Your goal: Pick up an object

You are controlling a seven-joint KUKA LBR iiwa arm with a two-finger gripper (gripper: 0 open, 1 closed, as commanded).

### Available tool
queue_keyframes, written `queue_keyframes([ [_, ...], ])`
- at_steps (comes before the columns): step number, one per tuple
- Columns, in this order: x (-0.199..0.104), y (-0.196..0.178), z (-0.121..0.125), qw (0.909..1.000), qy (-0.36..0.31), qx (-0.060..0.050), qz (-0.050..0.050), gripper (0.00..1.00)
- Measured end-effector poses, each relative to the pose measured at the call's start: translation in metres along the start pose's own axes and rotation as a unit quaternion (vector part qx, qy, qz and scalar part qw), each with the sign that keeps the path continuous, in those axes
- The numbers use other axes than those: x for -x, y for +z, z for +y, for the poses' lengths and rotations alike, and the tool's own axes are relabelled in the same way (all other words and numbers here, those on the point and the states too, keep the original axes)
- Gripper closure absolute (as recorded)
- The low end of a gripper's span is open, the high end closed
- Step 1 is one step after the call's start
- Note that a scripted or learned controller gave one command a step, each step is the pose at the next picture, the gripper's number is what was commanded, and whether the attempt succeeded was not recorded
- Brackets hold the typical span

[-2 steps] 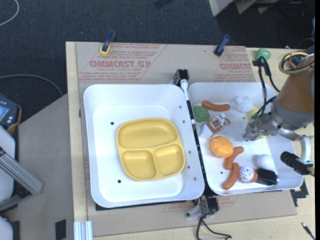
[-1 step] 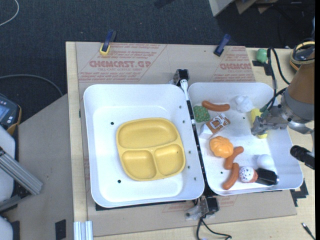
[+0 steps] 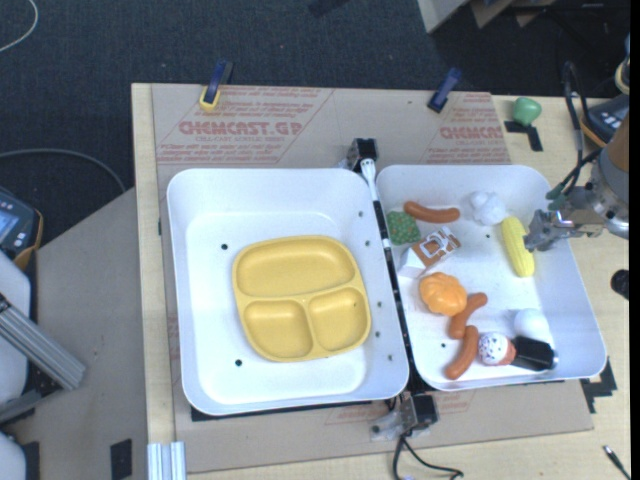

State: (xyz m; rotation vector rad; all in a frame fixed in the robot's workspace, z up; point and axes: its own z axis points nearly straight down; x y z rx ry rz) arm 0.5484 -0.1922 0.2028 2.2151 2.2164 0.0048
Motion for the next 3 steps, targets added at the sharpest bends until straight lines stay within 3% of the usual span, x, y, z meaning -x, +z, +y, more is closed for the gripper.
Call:
queue_keyframes([
  [1,0.000,-0.024,0.001,1.0000,0.000,-0.001,0.000,1.00],
  [2,-0.053,-0.023,-0.020,1.0000,-0.002,-0.005,0.003,1.00],
  [3,-0.105,-0.033,-0.024,1.0000,-0.003,-0.005,0.003,1.00],
])
